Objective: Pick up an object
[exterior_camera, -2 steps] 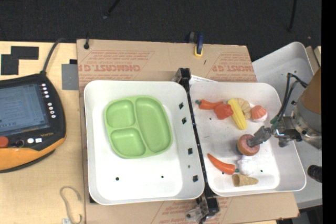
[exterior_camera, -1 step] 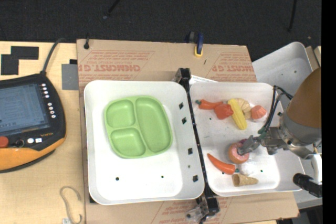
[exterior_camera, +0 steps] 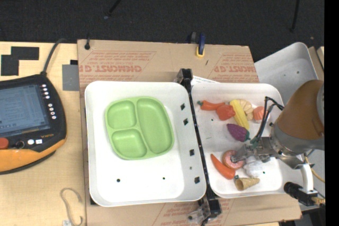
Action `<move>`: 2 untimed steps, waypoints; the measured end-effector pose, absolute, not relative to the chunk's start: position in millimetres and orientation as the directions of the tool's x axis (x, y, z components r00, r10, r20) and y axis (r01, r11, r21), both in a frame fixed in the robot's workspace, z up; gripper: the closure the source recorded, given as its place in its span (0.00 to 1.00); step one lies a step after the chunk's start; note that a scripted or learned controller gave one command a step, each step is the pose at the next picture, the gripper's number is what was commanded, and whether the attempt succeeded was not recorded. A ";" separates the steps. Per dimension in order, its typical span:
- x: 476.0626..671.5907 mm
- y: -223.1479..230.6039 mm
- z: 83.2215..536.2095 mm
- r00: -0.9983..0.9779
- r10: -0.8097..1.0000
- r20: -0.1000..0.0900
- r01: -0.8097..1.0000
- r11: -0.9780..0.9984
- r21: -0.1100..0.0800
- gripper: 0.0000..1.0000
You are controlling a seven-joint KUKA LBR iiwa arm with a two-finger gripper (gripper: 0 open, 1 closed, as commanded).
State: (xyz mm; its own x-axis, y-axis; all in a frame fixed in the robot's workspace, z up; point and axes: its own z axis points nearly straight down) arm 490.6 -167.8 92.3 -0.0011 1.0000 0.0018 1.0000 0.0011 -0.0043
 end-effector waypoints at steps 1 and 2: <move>491.9 -168.7 106.9 0.005 1.000 0.007 1.000 -0.005 -0.001 1.00; 493.4 -159.0 161.4 0.000 1.000 0.000 1.000 0.000 0.002 1.00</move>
